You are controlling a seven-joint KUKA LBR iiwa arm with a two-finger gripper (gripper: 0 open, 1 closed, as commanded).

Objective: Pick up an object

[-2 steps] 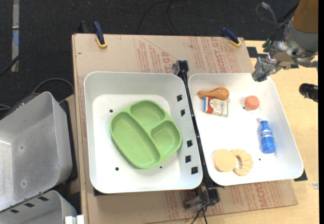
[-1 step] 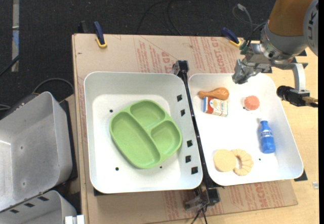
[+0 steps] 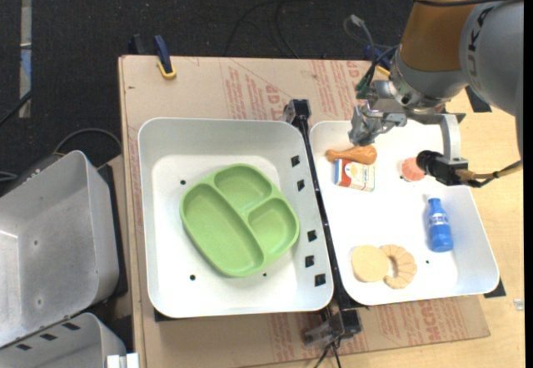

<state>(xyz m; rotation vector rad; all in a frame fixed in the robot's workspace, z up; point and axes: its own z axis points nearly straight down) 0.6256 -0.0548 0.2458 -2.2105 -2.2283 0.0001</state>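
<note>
One orange drumstick (image 3: 351, 156) lies at the upper left of the right bin (image 3: 475, 262), touching a small carton (image 3: 356, 176). The gripper (image 3: 363, 136) hangs just above it, whether spread or closed I cannot tell. The arm (image 3: 450, 25) fills the upper right. The left bin (image 3: 158, 150) holds a green tray (image 3: 239, 219); the bench (image 3: 241, 87) is brown board.
</note>
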